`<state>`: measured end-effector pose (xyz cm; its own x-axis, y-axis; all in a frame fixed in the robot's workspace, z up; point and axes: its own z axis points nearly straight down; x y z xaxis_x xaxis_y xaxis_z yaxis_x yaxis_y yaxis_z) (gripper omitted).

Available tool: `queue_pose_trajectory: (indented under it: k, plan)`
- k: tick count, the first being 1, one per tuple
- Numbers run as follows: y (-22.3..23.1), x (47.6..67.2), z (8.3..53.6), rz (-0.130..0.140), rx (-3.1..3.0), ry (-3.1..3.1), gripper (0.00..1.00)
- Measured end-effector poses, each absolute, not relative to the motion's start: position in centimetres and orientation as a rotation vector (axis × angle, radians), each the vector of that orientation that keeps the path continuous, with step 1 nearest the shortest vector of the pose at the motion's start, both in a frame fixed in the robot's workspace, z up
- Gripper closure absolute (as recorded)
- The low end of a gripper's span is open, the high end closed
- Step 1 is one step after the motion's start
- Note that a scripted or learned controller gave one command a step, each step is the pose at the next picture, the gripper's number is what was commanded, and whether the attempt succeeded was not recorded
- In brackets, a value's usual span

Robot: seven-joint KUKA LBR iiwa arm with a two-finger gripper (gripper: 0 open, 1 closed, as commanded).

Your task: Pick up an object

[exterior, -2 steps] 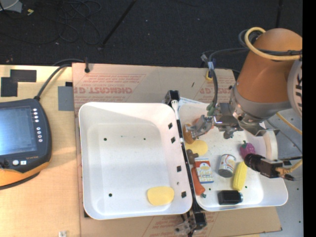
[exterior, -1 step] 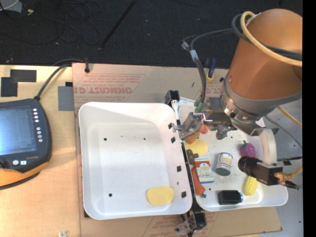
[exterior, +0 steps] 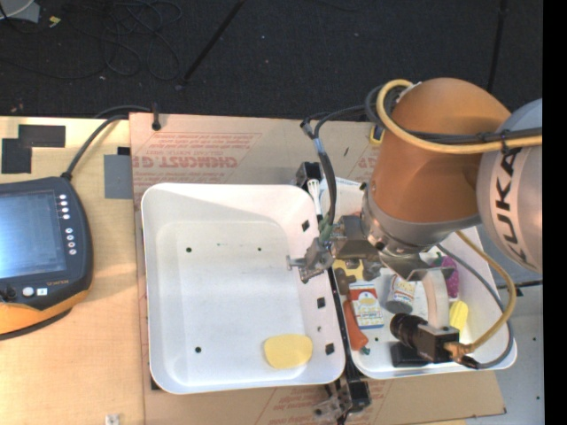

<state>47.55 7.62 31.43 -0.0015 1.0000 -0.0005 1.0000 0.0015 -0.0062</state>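
Note:
A flat pale yellow disc [exterior: 287,351] lies in the left bin [exterior: 177,228] near its front right corner. The right bin [exterior: 496,348] holds several small items: a red and white box [exterior: 365,306], a black bottle-like thing [exterior: 415,333], a yellow piece [exterior: 458,313], a magenta piece [exterior: 450,276] and a red stick [exterior: 353,328]. My gripper [exterior: 312,262] hangs low over the seam between the two bins, at the left bin's right wall. The orange wrist band [exterior: 434,158] hides much of the right bin. I see nothing held.
A teach pendant [exterior: 40,242] with a dark screen rests on the bench at far left. Cardboard [exterior: 221,153] lies under both bins. Black cables [exterior: 323,180] loop from the wrist down to the gripper.

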Motion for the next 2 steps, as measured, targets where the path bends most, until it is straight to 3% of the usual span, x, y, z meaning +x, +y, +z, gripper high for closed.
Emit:
queue_pose_trajectory:
  k: [1, 2]
  plan:
    - [12.0, 47.6, 44.1, -0.007, -2.219, -2.228, 0.0]
    - [6.8, 48.8, 28.7, 0.018, -2.222, -2.211, 0.0]
